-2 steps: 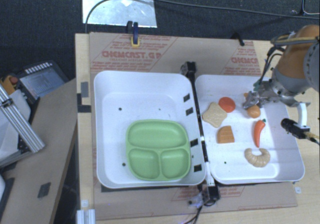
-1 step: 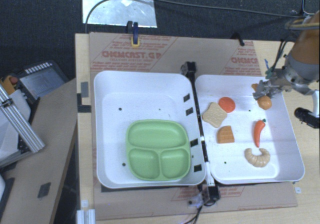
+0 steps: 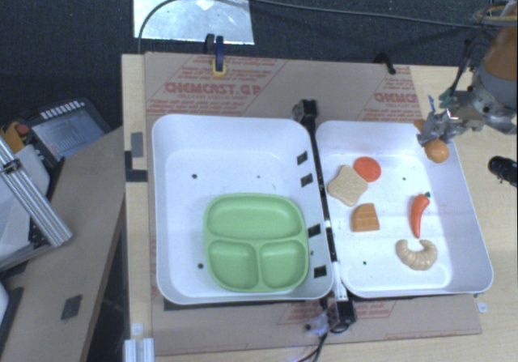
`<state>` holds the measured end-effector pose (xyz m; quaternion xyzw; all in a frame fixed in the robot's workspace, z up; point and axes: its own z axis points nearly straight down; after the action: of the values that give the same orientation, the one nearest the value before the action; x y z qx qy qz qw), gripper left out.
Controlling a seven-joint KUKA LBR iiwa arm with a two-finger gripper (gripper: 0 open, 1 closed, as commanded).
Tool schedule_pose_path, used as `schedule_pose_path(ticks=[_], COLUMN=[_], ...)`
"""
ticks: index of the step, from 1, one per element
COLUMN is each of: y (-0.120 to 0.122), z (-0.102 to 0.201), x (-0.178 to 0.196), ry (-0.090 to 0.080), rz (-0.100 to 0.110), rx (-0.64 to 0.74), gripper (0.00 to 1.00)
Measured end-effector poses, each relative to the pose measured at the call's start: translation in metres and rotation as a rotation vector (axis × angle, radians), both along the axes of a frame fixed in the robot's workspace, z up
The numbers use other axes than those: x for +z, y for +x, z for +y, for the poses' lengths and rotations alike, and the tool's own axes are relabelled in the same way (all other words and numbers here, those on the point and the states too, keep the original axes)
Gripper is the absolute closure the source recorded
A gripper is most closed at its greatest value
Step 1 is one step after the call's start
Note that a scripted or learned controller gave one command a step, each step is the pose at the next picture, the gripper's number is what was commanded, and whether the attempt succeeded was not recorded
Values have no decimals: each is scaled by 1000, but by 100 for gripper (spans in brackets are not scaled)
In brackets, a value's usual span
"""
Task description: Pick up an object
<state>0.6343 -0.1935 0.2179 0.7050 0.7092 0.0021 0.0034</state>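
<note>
Gripper (image 3: 435, 132) sits over the far right corner of the right bin (image 3: 469, 271), with a small orange-tan object (image 3: 438, 151) directly beneath its tips and apparently pinched there, the piece hanging at the bin's rim; grasp looks real but shallow, so I read it as clenched on that piece with some doubt. Judgement: the step in hand is the lift, and it wants a straight, slow rise before any sideways travel, since the piece seems caught near its top and the bin wall is just beside it; a swing toward the wall could knock it loose. Other candidates lie on the bin floor, well apart from the gripper: a tan slice of bread (image 3: 347, 185) touching a red-orange round piece (image 3: 367, 168), an orange wedge (image 3: 365, 218) just below them, a red chili (image 3: 418, 213), and a pale curled shrimp-like piece (image 3: 417, 253) nearest the front. Left bin (image 3: 174, 182) carries a green divided tray (image 3: 256, 240). Hard to make out: the fingertips themselves blur into grey hardware, so the contact line on the held piece is unclear; whether the piece is clear of the rim or resting on it cannot be told. Arm is cut off at the frame's right side.
</note>
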Motion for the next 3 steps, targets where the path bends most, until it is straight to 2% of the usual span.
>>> schedule_pose_path(ticks=[1, 2, 3], y=[-1, 5, -1], z=[-4, 43, 97], x=[65, 66, 52], ry=[-1, 3, 3], rz=[-2, 5, 8], rx=[-1, 3, 3], gripper=[100, 100, 100])
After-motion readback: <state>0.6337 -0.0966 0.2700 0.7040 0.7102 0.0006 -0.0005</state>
